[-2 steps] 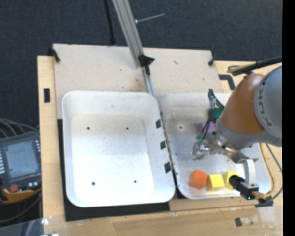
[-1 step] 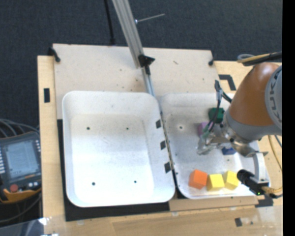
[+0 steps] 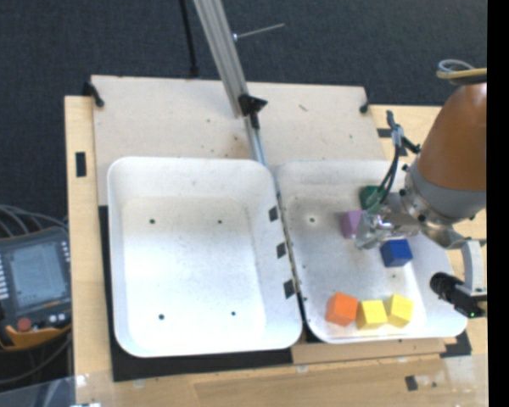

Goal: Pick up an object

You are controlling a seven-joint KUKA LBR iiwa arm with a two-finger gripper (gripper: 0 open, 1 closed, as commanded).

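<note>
The grey arm with its orange band (image 3: pixel 458 138) reaches in from the right and hangs over the right-hand shallow white bin (image 3: pixel 322 193). Its metal two-finger gripper (image 3: pixel 371 230) sits low in the middle of that bin, just beside a small purple block (image 3: pixel 350 223) on its left and a blue cube (image 3: pixel 395 253) on its lower right. Whether the jaws are parted or closed cannot be told — the wrist hides them, and nothing is seen clamped between them. A green object (image 3: pixel 371 197) shows partly behind the gripper, close to the cables. Along the bin's near edge three blocks lie in a row — an orange cube (image 3: pixel 342 309), a yellow cube (image 3: pixel 372 314) touching it, and a second yellow block (image 3: pixel 400 309) beside that. The left white bin (image 3: pixel 195 253) lies alongside, across the shared rim.
</note>
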